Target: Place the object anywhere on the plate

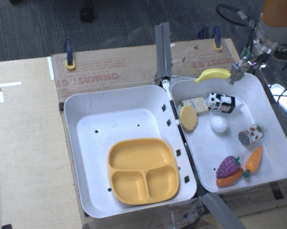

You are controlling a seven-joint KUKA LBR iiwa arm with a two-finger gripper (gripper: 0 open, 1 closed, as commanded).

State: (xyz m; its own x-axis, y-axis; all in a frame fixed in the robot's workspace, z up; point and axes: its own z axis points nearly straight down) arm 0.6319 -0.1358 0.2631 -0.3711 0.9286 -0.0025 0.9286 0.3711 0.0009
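I count one yellow divided plate [143,176] in the left bin [84,145], and in the right bin [280,135] seven loose things: one cracker [195,105], one round biscuit [188,117], one toy cow [220,103], one white ball [219,124], one small can [250,135], one carrot [254,160] and one bunch of grapes [228,166]. One banana [213,75] hangs over that bin's far rim. My gripper [236,74] is clamped on the banana's right end, well apart from the plate.

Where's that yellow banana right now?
The banana is at the far rim of the right bin, beside the gripper, above the cracker and the toy cow.
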